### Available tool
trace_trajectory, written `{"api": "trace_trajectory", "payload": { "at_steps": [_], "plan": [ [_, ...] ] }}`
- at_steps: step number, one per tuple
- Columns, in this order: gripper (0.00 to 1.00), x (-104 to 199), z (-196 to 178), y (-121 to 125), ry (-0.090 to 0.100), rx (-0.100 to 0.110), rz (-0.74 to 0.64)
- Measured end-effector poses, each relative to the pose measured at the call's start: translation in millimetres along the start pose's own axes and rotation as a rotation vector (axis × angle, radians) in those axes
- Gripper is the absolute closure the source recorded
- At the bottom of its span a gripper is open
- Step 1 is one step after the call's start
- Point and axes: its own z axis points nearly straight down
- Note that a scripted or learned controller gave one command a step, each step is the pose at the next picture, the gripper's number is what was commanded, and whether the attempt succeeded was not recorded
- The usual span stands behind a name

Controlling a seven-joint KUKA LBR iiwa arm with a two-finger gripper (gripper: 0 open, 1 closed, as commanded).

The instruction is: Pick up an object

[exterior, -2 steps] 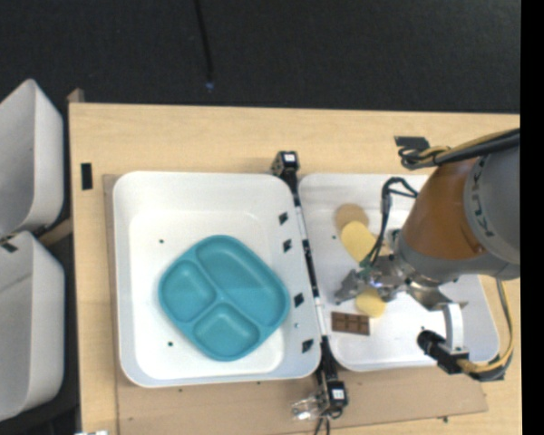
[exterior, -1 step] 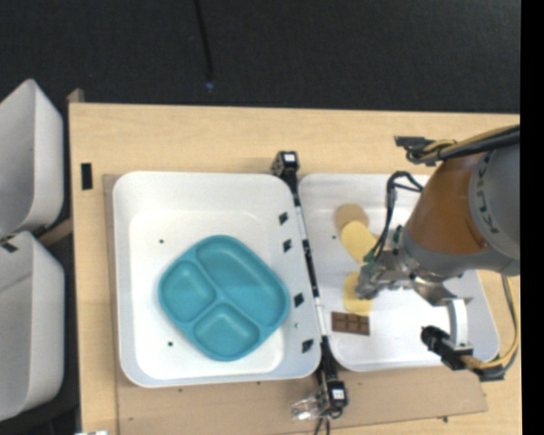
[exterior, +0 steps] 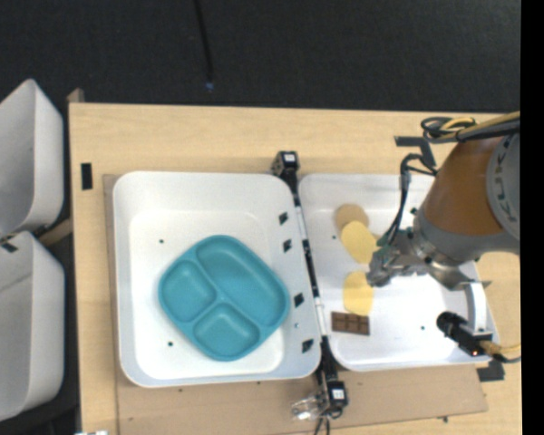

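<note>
Claw (exterior: 378, 272) btwn yellow pcs (exterior: 357, 292), choc bar (exterior: 351, 324) nearby

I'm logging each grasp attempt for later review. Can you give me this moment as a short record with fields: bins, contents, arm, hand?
left bin: holds a blue divided tray, three compartments, lying flat
right bin: holds a tan round piece, two yellow pieces and a brown chocolate-like bar
arm: reaches in from the right, over the right bin
hand: low between the two yellow pieces; finger state cannot be told
object held: none visibly between the fingers
</note>
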Motion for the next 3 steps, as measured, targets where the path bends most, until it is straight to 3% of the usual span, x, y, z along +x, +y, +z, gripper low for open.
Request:
{"api": "trace_trajectory", "payload": {
  "at_steps": [1, 3],
  "plan": [
    [1.0, -1, -50, 2, 0.0, -0.002, -0.007],
    [1.0, 103, -46, 9, 0.003, 0.004, -0.011]
  ]
}}
